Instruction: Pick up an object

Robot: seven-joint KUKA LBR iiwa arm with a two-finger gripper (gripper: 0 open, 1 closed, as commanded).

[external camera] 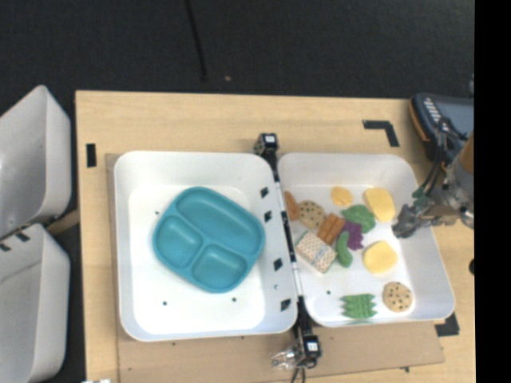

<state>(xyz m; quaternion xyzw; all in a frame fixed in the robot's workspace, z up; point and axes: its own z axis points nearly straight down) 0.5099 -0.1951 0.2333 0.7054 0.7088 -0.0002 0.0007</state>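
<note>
Two white bins on the wooden surface [239, 110]: left bin [136, 294] bearing a blue divided plate [207, 238], right bin [423, 286] full of toy food. Best to drop straight over an isolated piece, say the yellow piece [381, 255], clear of the crowded middle. Pincer [403, 226] low near the right wall, beside the yellow pieces; opening impossible to tell, nothing seen held.
</note>
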